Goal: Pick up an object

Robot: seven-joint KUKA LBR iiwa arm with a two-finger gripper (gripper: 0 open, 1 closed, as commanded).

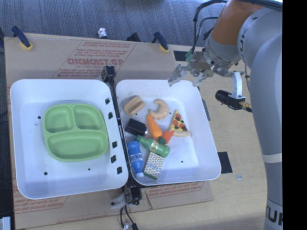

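Note:
The right bin (204,143) holds several toy foods: a bread roll (133,105), a croissant (159,109), a pizza slice (179,124), a carrot (155,127), a green bottle (154,145), a blue bottle (135,157), a black block (136,127) and a patterned carton (154,165). My gripper (184,75) hangs above the bin's far right corner, open, with nothing between its fingers. It is well clear of the toys, up and to the right of the croissant.
The left bin (19,143) carries a green divided plate (75,131). Black clips (109,73) join the two bins along the middle. Cardboard covers the bench around them. Blue clamps (160,40) sit at the bench's far edge.

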